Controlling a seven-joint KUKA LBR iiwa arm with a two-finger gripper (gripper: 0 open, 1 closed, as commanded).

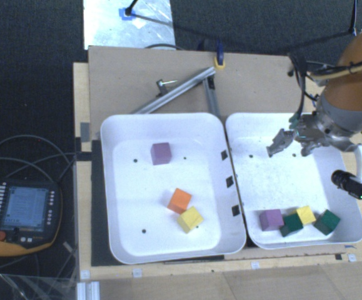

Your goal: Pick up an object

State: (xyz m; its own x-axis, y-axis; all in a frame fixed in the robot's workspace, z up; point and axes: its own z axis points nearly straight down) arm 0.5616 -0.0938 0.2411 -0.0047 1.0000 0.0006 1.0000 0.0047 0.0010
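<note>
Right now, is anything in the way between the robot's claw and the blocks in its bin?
Nothing visible is. The gripper hangs over the upper part of the right bin. The purple block, two green blocks and yellow block sit along the near wall, with only bare white floor between.

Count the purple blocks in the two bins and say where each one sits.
2. One purple block lies in the left bin's far half; the other purple block sits near the right bin's front wall, beside a green block.
</note>
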